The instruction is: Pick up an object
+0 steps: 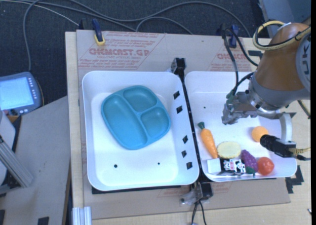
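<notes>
My gripper (231, 116) hovers over bare floor in the right bin (217, 83); I cannot tell how wide it stands. Step in hand: approach. The carrot (209, 141) lies just below-left, beside 1 yellow slice (228, 149). Next move: align above the carrot, then descend.

Bright even overhead light, soft shadows, mild glare on white bins (94, 120), sharp focus
</notes>
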